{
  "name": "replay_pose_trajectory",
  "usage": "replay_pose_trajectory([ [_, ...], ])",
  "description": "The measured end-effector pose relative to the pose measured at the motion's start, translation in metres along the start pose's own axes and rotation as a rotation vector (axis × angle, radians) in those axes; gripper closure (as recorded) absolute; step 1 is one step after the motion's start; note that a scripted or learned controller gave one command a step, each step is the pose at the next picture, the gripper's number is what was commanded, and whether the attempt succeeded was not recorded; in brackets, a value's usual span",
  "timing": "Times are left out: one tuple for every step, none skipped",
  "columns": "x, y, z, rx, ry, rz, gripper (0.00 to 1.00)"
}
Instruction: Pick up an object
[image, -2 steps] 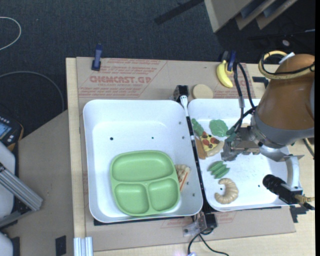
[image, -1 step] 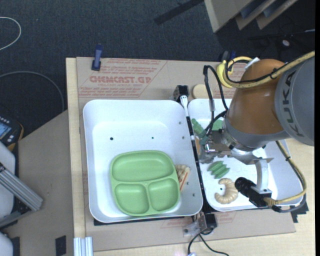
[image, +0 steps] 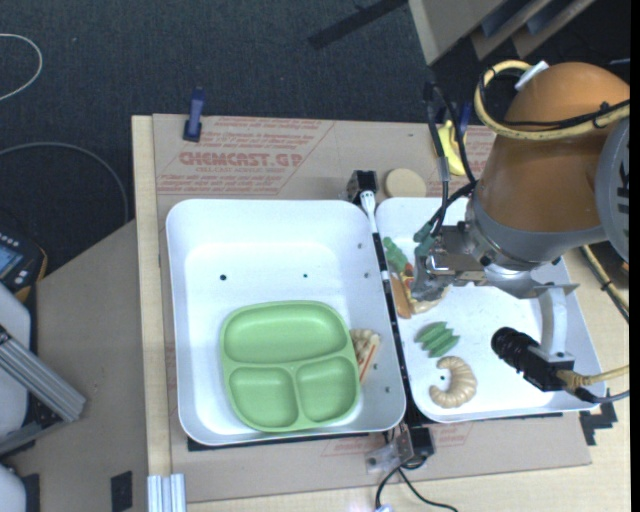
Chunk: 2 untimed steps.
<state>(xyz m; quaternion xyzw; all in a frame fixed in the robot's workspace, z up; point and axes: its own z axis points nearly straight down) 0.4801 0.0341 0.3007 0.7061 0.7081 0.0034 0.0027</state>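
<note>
My gripper (image: 428, 283) hangs low over the left part of the right bin (image: 500, 405), under the grey and orange wrist. Just left of it, against the bin wall, lies a brown and orange item (image: 402, 297), partly hidden by the gripper. A green item (image: 398, 256) sits a little farther back along the same wall. In front of the gripper lie a green pea pod (image: 436, 337) and a tan croissant (image: 453, 382). I see nothing held.
The left bin (image: 260, 235) holds a green divided plate (image: 290, 362), with a small tan wooden piece (image: 365, 350) at the plate's right edge. The arm covers the back right of the right bin. Cardboard lies under both bins.
</note>
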Motion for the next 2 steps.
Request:
replay_pose_trajectory([
  [0.046, -0.001, 0.01, 0.011, 0.0, -0.002, 1.0],
  [0.038, 0.002, -0.113, -0.007, 0.002, 0.002, 1.0],
])
